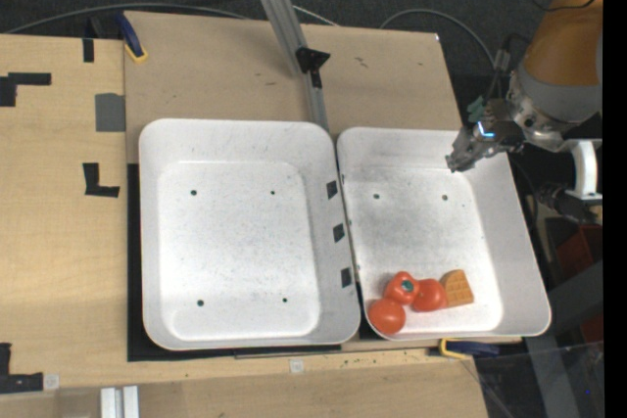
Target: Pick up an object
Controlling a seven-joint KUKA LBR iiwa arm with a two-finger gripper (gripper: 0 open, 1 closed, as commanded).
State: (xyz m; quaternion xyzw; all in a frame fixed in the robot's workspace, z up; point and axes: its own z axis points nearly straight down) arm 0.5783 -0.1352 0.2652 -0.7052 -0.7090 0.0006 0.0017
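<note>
In the right bin (431, 210), near its front edge, lie a red toy (404, 297) of rounded lumps with a small teal spot and, touching its right side, an orange waffle-like block (457, 288). My gripper (462, 158) hangs over the bin's back right corner, well behind both objects. Its dark fingers point down and to the left, and nothing shows between them. The gripper is small and dark in the camera view.
The left bin (240, 230) lies beside the right one, with a row of black clips (338, 232) along the seam between them. A grey metal pole (279, 10) slants in from the top to the bins' back edge. Cables run across the bench behind.
</note>
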